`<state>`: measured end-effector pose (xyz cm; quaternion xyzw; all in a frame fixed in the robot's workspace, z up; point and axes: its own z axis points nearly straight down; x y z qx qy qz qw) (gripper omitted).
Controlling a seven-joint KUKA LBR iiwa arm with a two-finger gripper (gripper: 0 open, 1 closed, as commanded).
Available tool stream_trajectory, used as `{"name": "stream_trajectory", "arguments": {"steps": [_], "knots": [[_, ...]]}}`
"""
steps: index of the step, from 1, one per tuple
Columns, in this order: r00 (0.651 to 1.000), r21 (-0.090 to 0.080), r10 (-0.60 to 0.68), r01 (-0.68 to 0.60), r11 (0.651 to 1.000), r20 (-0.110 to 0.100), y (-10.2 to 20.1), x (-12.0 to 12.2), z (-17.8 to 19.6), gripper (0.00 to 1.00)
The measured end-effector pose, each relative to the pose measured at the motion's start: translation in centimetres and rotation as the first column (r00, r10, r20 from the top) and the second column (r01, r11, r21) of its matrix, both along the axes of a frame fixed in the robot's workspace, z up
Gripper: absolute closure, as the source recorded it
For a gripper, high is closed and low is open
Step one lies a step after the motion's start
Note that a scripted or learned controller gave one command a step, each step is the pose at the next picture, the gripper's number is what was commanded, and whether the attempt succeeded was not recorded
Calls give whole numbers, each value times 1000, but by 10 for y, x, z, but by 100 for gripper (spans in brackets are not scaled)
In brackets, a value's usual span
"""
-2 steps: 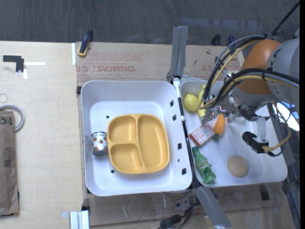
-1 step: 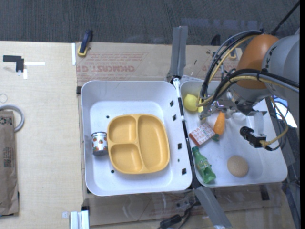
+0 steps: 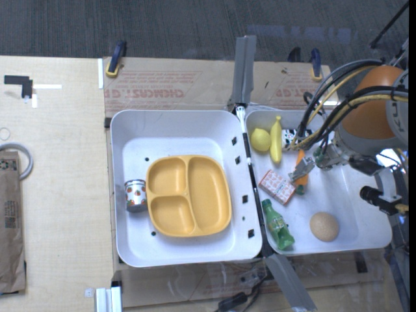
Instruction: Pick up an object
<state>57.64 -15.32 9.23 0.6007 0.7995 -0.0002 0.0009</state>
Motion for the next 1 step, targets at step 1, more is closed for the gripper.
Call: {"name": "stream_trajectory", "arguments": {"steps": [1], "knots": [[1000, -1, -4, 4, 1000, -1, -2, 0, 9, 100]]}}
